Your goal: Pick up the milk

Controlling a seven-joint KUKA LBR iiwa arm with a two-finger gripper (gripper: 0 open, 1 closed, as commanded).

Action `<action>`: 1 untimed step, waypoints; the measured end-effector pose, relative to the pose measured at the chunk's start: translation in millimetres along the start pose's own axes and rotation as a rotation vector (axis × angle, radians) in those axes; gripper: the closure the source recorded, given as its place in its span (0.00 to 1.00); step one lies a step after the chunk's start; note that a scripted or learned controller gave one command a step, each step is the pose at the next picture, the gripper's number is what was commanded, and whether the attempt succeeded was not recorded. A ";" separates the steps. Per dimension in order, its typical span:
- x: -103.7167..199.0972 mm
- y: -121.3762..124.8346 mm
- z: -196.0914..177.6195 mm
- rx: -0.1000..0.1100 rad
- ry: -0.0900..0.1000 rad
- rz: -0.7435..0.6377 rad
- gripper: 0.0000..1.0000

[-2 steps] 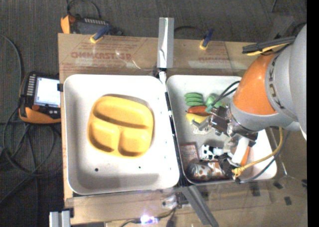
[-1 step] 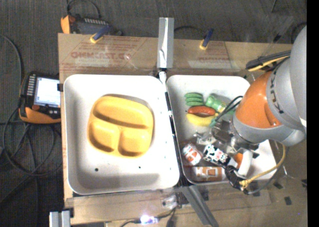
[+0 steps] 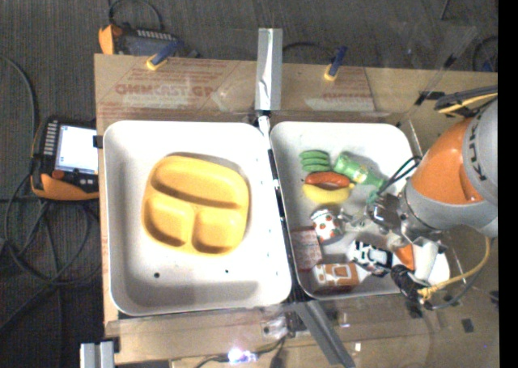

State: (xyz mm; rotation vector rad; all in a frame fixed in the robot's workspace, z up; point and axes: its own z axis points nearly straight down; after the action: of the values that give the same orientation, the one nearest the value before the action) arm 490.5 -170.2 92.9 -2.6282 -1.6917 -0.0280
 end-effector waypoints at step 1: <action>-4.6 0.7 -5.9 -0.008 -0.015 0.002 1.00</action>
State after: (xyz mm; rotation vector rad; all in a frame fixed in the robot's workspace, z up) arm 489.2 -174.8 98.7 -2.6421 -1.6973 -0.0153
